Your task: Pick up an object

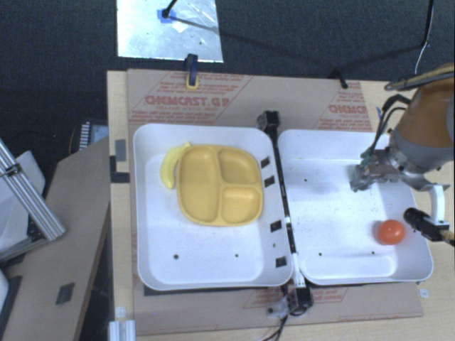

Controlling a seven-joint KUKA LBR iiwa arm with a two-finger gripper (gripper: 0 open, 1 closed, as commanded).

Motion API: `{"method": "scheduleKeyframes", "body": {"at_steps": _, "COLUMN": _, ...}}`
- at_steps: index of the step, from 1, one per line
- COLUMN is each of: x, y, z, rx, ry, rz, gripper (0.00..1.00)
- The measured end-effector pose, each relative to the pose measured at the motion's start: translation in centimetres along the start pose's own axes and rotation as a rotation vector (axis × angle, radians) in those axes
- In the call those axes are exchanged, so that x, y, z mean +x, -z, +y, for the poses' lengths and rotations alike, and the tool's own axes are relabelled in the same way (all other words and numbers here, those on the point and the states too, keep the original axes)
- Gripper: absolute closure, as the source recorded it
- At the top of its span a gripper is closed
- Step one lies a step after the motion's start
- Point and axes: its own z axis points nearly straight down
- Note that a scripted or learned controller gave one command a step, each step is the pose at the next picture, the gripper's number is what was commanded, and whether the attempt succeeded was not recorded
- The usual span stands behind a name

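Note:
A small orange-red ball (389, 231) lies in the right bin (334, 261), near its right wall. My gripper (360, 180) hangs over the upper right part of that bin, up and to the left of the ball and apart from it. I see nothing held in the gripper. In the left bin (163, 261) a yellow divided plate (217, 185) lies flat, and a yellow banana (170, 165) sits against its left rim.
The grey arm with its orange band (426, 119) comes in from the right over the right bin's far corner. A dark part of the arm (421, 223) sticks out just right of the ball. A black divider with clips (279, 190) separates the bins.

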Motion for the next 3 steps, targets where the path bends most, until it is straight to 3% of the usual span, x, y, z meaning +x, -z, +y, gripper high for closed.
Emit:
{"method": "scheduleKeyframes", "body": {"at_steps": 1, "x": 0.0, "y": 5.4, "z": 0.2, "rx": 0.000, "ry": 0.000, "rz": 0.000, "gripper": 1.00}}
{"method": "scheduleKeyframes", "body": {"at_steps": 3, "x": 11.1, "y": 7.5, "z": 2.3, "rx": 0.004, "ry": 0.006, "rz": 0.004, "gripper": 1.00}}
